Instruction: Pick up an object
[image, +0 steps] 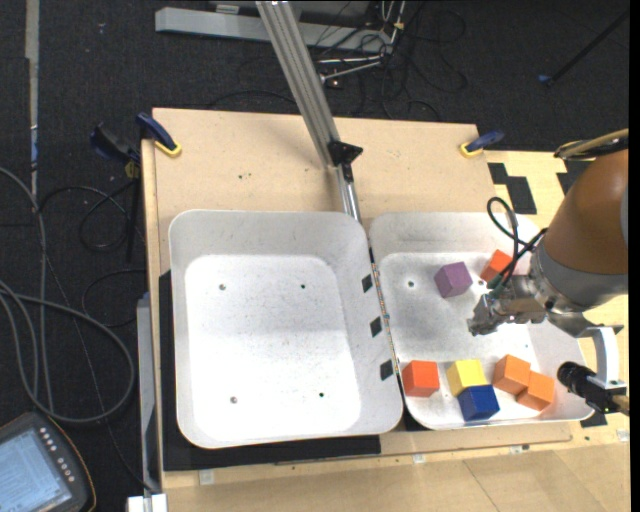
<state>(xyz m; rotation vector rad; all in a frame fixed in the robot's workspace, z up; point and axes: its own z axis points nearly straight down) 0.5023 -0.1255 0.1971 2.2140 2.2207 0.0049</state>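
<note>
Purple, orange, yellow and blue blocks lie scattered in the right bin, and any of them could serve as the object to lift. The gripper hangs low over the bin floor between the purple block above it and the yellow block below, touching neither as far as the view shows. Whether it is spread or closed cannot be told from this slant. The blocks look like small rigid cubes, probably light and not fragile, with flat sides that should suit a pinch across two opposite faces. The purple block stands clear of its neighbours, so it seems the easier take; the blue block and yellow one sit touching.
</note>
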